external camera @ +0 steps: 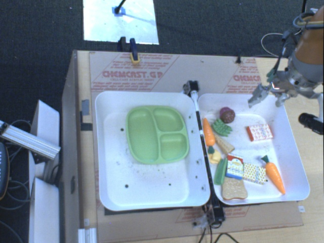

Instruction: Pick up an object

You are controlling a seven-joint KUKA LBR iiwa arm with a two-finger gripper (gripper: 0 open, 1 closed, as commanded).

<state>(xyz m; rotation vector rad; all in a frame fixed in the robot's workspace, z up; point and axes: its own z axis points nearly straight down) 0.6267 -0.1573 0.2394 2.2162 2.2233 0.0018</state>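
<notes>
Nearest me, along the front edge of the right bin [296, 186], I see a slice of toast [234, 189], with a small printed carton [234, 167] and a patterned yellow packet [254, 173] just behind it, and a green pod [220, 171] standing along the carton's left side. An orange carrot [274, 175] lies to the right of the packet, tip pointing toward the front right corner.

Farther back in that bin sit a tan wedge [225, 146], a leafy green piece [221, 128], a dark red round item [227, 115] and a red-and-white packet [259, 132]. A second carrot [208, 131] lies along the divider between the bins.

The left bin [114, 186] holds a green divided plate [157, 134].

At the far right, the end effector [267, 96] hovers over the back right corner of the right bin, its two fingers [256, 96] spread apart with nothing between them. The red-and-white packet is the closest object, lying just in front of it and below; the dark red round item is to its left. The toast and carrot at the front are well apart from it. Everything rests on a surface [152, 72] covered with printed cardboard.
</notes>
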